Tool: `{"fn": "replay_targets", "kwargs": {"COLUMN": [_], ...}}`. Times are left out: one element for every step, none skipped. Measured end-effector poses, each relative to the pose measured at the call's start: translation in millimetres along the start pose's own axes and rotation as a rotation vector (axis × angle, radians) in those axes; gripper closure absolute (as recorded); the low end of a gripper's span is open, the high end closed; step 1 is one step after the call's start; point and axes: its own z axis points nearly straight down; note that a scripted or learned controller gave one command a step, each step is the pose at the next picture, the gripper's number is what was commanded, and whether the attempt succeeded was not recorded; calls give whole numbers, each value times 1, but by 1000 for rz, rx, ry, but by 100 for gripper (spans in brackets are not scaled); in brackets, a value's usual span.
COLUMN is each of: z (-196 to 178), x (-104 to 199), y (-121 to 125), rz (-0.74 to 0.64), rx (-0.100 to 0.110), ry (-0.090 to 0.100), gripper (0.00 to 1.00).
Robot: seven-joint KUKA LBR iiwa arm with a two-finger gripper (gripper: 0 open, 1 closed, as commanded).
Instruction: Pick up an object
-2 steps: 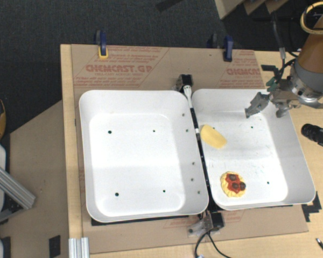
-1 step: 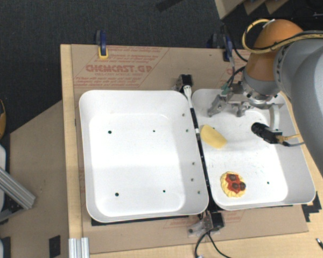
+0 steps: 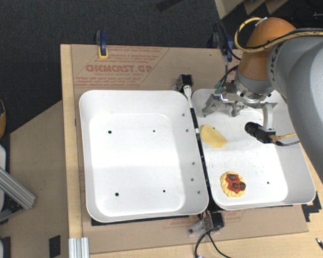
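Note:
Two toy objects lie in the right bin (image 3: 290, 195). A pale yellow wedge-shaped piece (image 3: 213, 136) rests near the bin's left wall. A small round yellow piece with red spots (image 3: 233, 183) lies toward the front. My gripper (image 3: 222, 109) hangs over the back left corner of the right bin, a little behind and to the right of the yellow wedge. Its fingers are spread apart, open, with nothing between them. The grey arm with its orange band (image 3: 261, 42) rises behind it.
The left bin (image 3: 97, 106) is bare white with small black dots. A black clip (image 3: 184, 81) sits at the back where the bins meet. A black connector with a cable (image 3: 258, 132) hangs from the arm over the right bin.

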Motion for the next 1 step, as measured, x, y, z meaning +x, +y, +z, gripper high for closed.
{"fn": "replay_targets", "kwargs": {"z": [-135], "x": [91], "y": [3], "rz": [-7], "rx": [-15], "ry": [2], "gripper": [0]}}
